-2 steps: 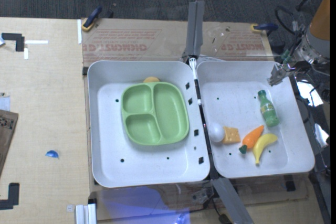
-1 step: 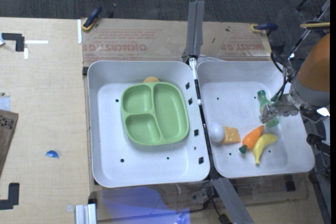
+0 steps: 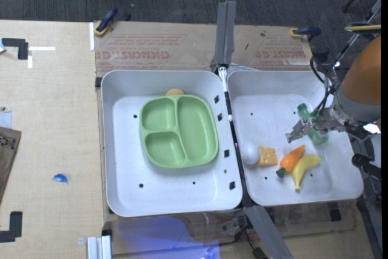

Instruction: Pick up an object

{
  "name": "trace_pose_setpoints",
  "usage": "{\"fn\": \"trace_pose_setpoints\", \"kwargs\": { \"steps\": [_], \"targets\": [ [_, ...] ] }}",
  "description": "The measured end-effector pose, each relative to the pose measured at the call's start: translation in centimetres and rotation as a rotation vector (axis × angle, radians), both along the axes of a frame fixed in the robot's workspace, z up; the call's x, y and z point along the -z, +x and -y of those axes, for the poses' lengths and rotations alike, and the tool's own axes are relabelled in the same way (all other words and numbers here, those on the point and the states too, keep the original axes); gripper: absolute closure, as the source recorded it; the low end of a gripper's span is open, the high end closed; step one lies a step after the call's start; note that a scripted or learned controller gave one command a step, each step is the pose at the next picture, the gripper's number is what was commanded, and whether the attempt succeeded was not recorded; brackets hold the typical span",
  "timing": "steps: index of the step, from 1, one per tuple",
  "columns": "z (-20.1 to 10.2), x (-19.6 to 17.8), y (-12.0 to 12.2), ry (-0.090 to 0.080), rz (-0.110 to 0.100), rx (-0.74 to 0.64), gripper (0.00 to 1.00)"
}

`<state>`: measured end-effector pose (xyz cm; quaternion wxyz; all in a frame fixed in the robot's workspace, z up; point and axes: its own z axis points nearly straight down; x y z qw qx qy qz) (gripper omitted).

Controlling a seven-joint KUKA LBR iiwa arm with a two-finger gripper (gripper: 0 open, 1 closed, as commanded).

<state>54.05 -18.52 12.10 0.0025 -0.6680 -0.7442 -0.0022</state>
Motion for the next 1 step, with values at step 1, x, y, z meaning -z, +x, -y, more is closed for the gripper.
{"fn": "trace_pose_setpoints", "kwargs": {
  "steps": [1],
  "targets": [
    [-1.99, 2.99, -3.78, -0.006, -0.001, 0.043, 0.00]
  ]
}}
